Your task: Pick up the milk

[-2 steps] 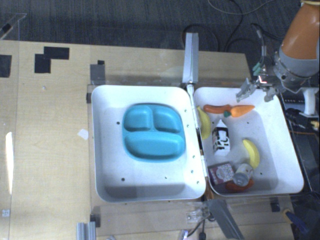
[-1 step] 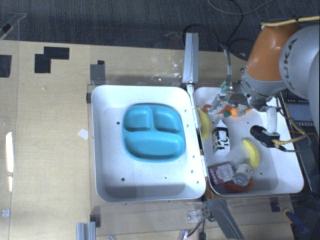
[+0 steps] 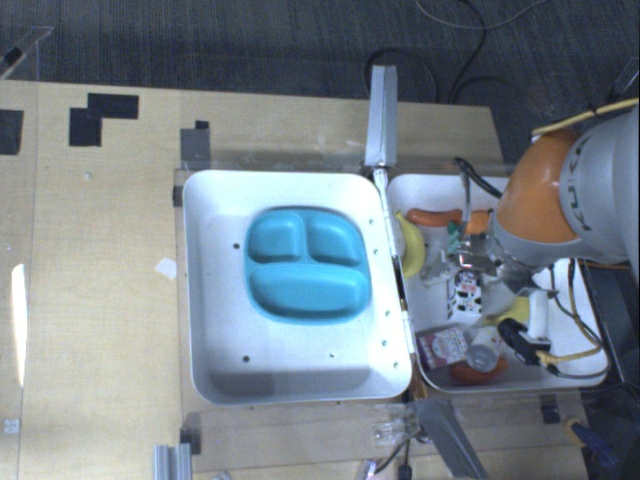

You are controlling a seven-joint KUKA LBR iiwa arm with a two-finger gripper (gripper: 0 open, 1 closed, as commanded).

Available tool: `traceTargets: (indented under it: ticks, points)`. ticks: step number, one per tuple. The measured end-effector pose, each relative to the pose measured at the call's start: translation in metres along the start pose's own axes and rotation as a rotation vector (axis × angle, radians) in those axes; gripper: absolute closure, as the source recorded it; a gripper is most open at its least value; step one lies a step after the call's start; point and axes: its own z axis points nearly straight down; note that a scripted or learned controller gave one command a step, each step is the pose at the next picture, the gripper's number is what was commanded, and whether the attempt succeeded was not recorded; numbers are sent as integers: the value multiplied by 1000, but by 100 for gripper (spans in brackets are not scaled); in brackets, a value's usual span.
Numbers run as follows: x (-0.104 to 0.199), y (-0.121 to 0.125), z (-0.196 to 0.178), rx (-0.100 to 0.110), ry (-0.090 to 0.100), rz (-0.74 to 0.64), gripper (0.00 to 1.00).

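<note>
At the lower right of the frame, in the right bin (image 3: 598, 376), lie a crumpled packet (image 3: 440, 346), a grey cup-like thing (image 3: 484, 348) and a red item (image 3: 470, 373). Just above them, at centre right, stands a small white carton with dark print, which I take for the milk (image 3: 466, 295). The gripper (image 3: 468, 264) hovers directly over its top; whether its jaws are open, closed or already touching the carton, I cannot tell.

In my judgement the carton is light and rather stiff, but its walls can dent and its coated sides are slippery, so the fingers should take it across the two flat sides, near the middle.

Farther up lie a banana (image 3: 411, 246) and an orange carrot-like piece (image 3: 432, 217). In the left bin (image 3: 215, 268) rests a blue divided tray (image 3: 305, 263).
</note>
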Motion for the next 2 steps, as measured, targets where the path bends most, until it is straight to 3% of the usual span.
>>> traceTargets:
  ticks: [1,2]
  points:
    - [2,2,-12,-6,2,-3,100]
    - [-15,-39,-203,7,-2,109,100]
